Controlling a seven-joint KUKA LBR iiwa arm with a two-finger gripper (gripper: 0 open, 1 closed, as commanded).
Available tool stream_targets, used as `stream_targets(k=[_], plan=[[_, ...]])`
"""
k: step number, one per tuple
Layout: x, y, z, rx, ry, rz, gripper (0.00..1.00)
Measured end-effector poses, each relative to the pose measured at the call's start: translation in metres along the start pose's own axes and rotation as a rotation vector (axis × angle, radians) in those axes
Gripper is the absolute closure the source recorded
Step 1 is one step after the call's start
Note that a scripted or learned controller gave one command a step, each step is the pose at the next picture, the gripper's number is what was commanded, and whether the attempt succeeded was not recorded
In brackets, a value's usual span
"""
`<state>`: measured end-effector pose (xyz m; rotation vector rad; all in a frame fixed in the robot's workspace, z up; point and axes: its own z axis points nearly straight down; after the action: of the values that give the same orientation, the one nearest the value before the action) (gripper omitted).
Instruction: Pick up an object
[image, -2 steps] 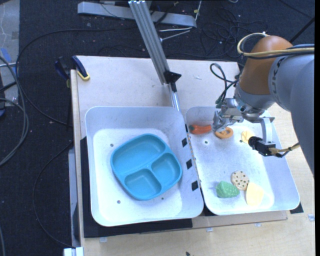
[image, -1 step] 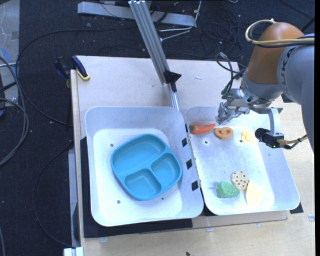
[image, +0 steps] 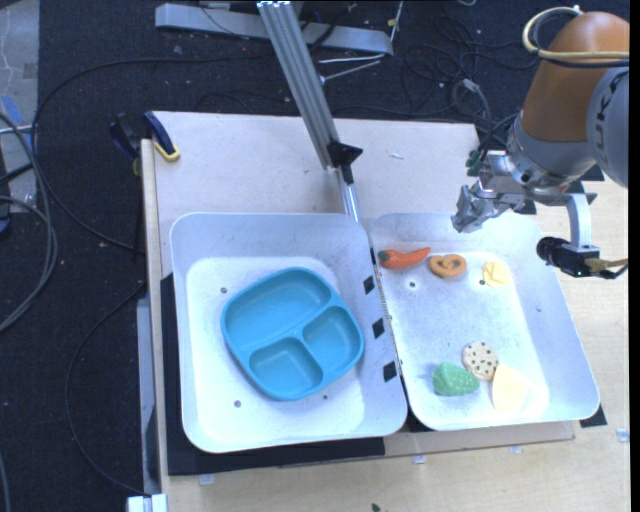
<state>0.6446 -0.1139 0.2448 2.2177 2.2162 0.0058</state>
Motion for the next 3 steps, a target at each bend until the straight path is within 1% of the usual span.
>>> stream_targets(k=[1,2,3], plan=[[0.0,0.002,-0.054,-0.001,0.0,-0.003,1.0],[0.049,-0.022,-0.035,0.01,0.004,-0.007,1.0],[0.095,-0.051,-0.034,0.009,0.004,-0.007,1.0]])
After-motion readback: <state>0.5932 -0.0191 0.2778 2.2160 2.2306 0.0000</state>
